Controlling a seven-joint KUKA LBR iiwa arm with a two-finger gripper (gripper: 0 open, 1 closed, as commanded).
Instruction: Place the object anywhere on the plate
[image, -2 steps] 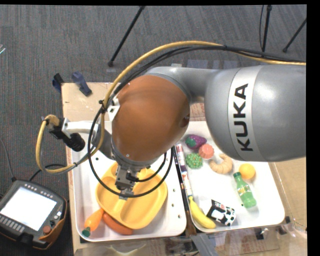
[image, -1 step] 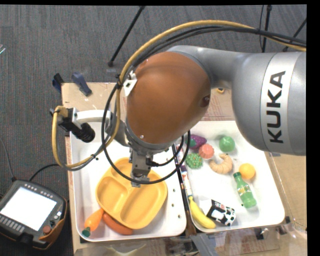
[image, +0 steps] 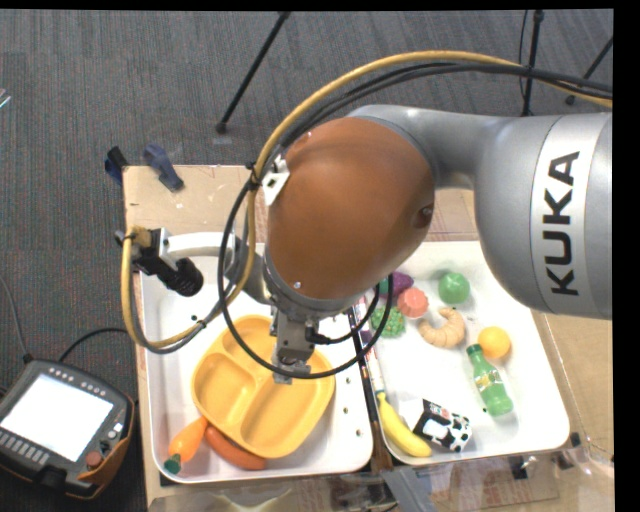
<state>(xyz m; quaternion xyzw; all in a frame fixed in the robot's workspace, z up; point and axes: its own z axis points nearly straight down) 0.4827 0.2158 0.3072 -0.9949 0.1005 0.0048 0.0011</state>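
Observation:
The yellow plate (image: 262, 398), divided into compartments, lies tilted in the left bin (image: 160, 350). My gripper (image: 291, 368) hangs low over the plate's upper middle, under the large orange wrist joint that hides much of the bin's back. I see no object on the plate's visible compartments. An orange carrot (image: 187, 441) lies at the plate's lower left edge. A darker orange piece (image: 240, 456) pokes out from under the plate's front rim.
The right bin (image: 545, 400) holds a banana (image: 400, 428), a black-and-white box (image: 441, 425), a green bottle (image: 489, 381), an orange (image: 494, 343), a croissant (image: 444, 327), a green ball (image: 453, 288), a pink piece (image: 412, 302) and a purple piece (image: 400, 284).

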